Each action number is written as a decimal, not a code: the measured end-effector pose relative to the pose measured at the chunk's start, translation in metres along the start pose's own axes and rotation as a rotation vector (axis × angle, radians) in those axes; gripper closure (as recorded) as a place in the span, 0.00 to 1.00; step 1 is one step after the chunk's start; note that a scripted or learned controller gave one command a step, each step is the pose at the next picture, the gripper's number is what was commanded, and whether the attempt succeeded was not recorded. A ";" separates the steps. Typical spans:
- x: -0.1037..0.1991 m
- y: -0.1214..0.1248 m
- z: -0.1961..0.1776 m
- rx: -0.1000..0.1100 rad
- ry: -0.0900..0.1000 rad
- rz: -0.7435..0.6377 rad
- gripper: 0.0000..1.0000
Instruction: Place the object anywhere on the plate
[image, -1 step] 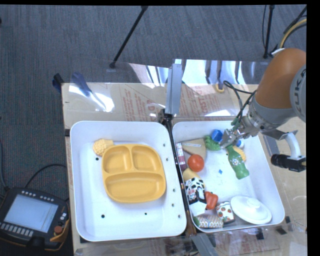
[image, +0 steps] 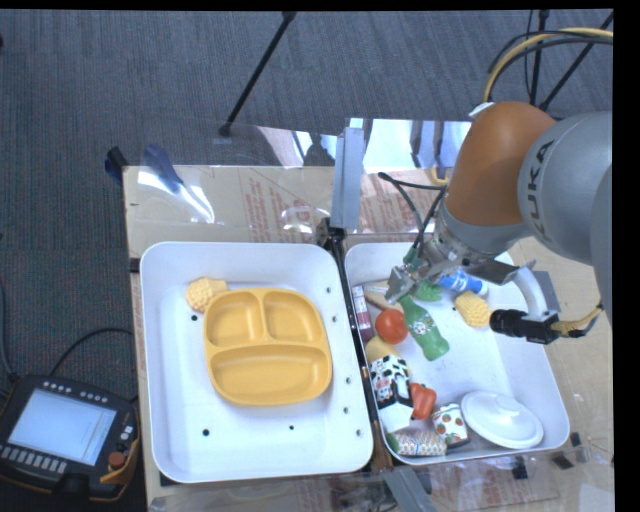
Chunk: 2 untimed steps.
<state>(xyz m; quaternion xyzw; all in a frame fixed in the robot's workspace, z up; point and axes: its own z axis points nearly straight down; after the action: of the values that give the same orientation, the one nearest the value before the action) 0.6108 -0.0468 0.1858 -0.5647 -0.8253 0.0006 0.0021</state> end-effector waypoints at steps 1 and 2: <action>0.089 -0.001 0.000 0.001 0.000 -0.202 1.00; 0.152 -0.039 -0.076 -0.006 -0.003 -0.239 1.00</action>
<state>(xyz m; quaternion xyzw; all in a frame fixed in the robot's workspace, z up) 0.5199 0.0812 0.2620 -0.4624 -0.8867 -0.0012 -0.0008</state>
